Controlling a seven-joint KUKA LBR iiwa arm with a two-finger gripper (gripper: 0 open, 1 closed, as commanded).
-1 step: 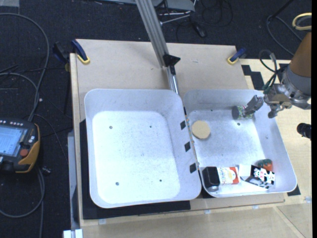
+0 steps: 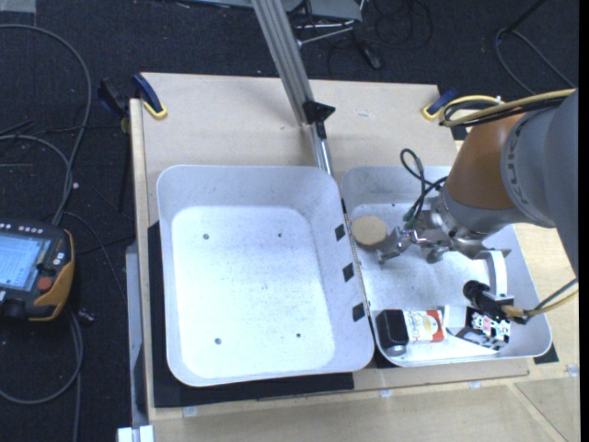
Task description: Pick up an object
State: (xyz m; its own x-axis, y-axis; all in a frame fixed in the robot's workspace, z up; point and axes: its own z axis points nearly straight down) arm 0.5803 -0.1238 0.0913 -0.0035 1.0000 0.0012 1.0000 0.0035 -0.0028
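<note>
My gripper (image 2: pixel 412 247) hangs low over the middle of the right bin (image 2: pixel 525 274), reaching in from the right below the orange wrist band. Its two fingers stand apart, open, with nothing between them. A tan round disc (image 2: pixel 369 231) lies just left of the left fingertip (image 2: pixel 393 248), close to the bin's left wall. Along the bin's front lie a small bottle (image 2: pixel 411 327) with a black cap and a red-and-white label, and a black-and-white object (image 2: pixel 485 322) with some yellow on it, partly under a cable.
The left bin (image 2: pixel 175 247) sits beside the right one, their rims meeting at a row of black clips (image 2: pixel 350 270). A slanted metal pole (image 2: pixel 287 53) comes down to the bench behind the bins. Yellow clamps hold the bench's back corners.
</note>
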